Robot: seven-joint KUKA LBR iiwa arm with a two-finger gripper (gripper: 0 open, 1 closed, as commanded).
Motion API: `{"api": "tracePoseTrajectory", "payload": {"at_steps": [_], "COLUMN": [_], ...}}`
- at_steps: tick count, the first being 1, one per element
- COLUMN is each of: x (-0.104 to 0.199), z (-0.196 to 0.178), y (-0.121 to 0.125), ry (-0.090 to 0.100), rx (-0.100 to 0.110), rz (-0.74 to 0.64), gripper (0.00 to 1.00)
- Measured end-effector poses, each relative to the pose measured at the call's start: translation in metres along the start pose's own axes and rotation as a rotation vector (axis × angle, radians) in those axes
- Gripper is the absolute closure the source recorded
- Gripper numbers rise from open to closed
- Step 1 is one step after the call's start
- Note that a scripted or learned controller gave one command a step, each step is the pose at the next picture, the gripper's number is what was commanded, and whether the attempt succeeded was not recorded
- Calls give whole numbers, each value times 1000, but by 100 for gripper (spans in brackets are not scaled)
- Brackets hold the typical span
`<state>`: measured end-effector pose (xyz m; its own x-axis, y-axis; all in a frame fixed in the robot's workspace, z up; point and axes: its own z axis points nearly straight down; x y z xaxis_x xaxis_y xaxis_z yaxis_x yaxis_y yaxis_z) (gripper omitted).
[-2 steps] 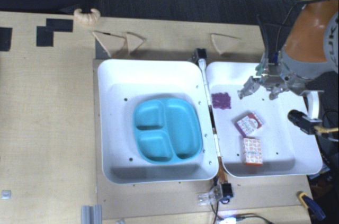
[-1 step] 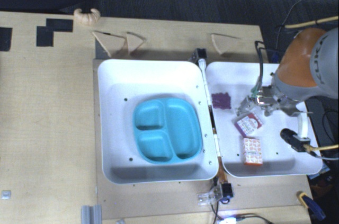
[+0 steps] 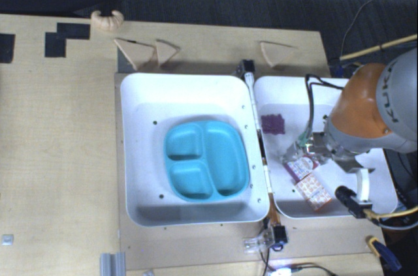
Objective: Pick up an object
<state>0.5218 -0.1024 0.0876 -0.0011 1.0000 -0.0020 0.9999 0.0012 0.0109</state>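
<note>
Gripper [image 3: 307,145] sits low at the right of the frame, in the right bin [image 3: 281,206]; I cannot tell its state. Small packets [image 3: 307,178] lie just below it, a purple block [image 3: 273,123] up-left. The packets look flat and touch, so a grab may slip or miss.

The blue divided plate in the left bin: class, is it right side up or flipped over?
Right side up. The blue divided plate lies flat in the left bin, its three hollow compartments and raised dividers facing the camera.
</note>
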Motion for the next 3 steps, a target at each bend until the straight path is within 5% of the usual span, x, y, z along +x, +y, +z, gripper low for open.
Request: {"api": "tracePoseTrajectory", "payload": {"at_steps": [1,2,3], "x": [0,-48,11], "z": [-12,-19,-97], "y": [2,-18,-33], "ry": [-1,1,3], "rx": [-6,7,8], "rz": [-1,0,-3], "gripper": [100,100,100]}}
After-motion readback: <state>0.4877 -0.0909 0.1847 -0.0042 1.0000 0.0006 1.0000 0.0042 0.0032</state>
